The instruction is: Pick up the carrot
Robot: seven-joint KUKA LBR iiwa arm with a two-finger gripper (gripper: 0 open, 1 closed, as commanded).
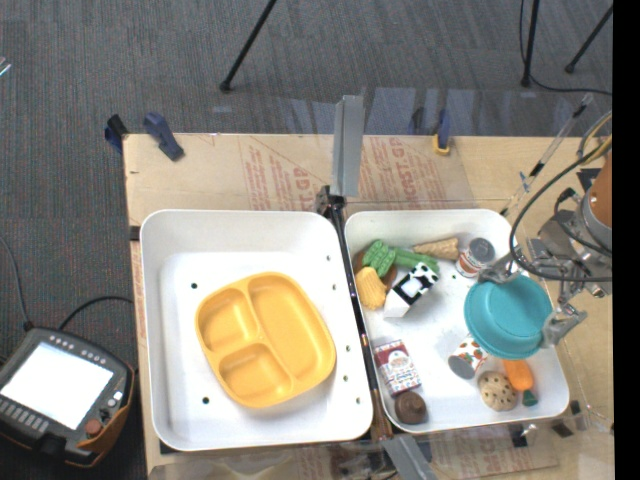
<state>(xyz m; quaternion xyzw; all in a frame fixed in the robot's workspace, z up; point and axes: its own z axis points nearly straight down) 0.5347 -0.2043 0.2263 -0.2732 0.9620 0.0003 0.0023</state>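
Carrot (519, 376), orange with a green tip, lies in the near right corner of the right bin (445, 217), just beside the teal bowl (507, 316) on its near side and touching a speckled cookie (497, 391). Being wedged between bowl, cookie and bin wall, it likely leaves little room for a grasp. The hand (563, 298) sits at the bowl's far-right edge, away from the carrot; whether it is parted or closed I cannot tell.
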